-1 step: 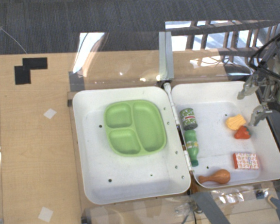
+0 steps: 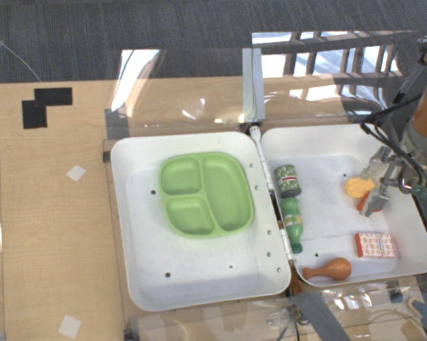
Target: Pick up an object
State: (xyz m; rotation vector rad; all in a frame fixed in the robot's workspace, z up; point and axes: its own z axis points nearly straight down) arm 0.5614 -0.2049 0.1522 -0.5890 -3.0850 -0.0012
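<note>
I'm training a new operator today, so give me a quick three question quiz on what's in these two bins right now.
1. True or false: the green divided plate lies in the right bin.
2. Which item lies nearest the gripper? A) the green bottle B) the orange-yellow piece C) the brown pear-shaped toy
3. Fill in: the small red and white box lies near the right bin's ____ corner, toward the arm's side.

Key
1. False; it lies in the left bin.
2. B; it lies right beside the gripper.
3. Front, meaning the corner at the bottom of the camera view.
</note>
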